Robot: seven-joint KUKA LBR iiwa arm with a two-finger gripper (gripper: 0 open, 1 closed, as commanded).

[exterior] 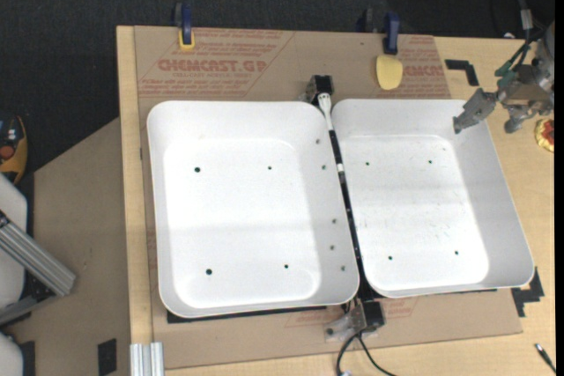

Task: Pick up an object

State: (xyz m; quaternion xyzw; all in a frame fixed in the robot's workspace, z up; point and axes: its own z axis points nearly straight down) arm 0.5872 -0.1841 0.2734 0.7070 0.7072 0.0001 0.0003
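The gripper [476, 112] is seen over the upper right corner of the right bin [493, 189], beside the left bin [176, 216]. Whether it is open or shut cannot be told. A yellow object [389, 71] is seen on the board [229, 66] just beyond the right bin's far rim, below a blue clamp [391, 33].
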